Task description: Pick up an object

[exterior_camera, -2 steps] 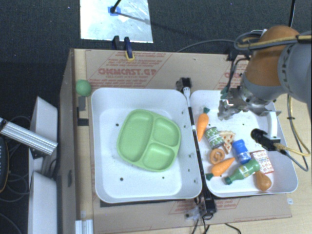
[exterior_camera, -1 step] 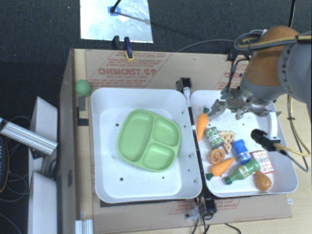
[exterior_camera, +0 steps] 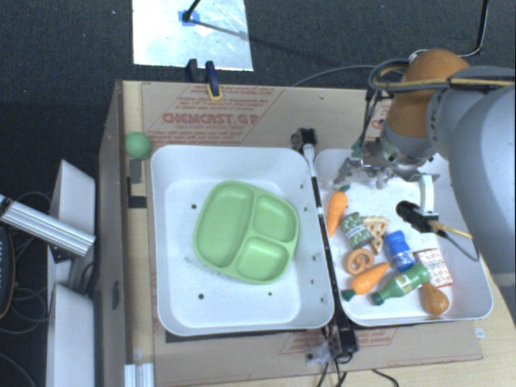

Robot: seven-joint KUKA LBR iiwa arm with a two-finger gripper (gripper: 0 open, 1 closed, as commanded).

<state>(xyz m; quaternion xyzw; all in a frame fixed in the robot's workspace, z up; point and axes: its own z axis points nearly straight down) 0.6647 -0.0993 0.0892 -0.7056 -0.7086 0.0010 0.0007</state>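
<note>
From above, the arm (exterior_camera: 476,135) is reaching in from the right and holding the end effector (exterior_camera: 364,171) over the far left corner of the right bin (exterior_camera: 466,287). From this slant it is not possible to tell whether the end effector is open or closed, and nothing is showing in its grip. A carrot (exterior_camera: 336,211) is lying just below it, close along the bin's left wall, with its tip pointing toward the near side. Next to the carrot a green tin (exterior_camera: 353,229) is lying beside a waffle (exterior_camera: 376,230), and a pretzel (exterior_camera: 359,260) is sitting just nearer than them. A blue can (exterior_camera: 397,249) is lying to the right of the pretzel, beside a red and white box (exterior_camera: 433,266). Nearer still, a second carrot (exterior_camera: 369,278) and a green bottle (exterior_camera: 401,285) are lying side by side, and a brown lump (exterior_camera: 434,299), possibly a potato, is resting by the near rim. In the left bin (exterior_camera: 181,297) a green divided plate (exterior_camera: 246,232) is lying near the middle. A green ball (exterior_camera: 138,144) is sitting on the tabletop (exterior_camera: 210,115) by that bin's far left corner.
</note>
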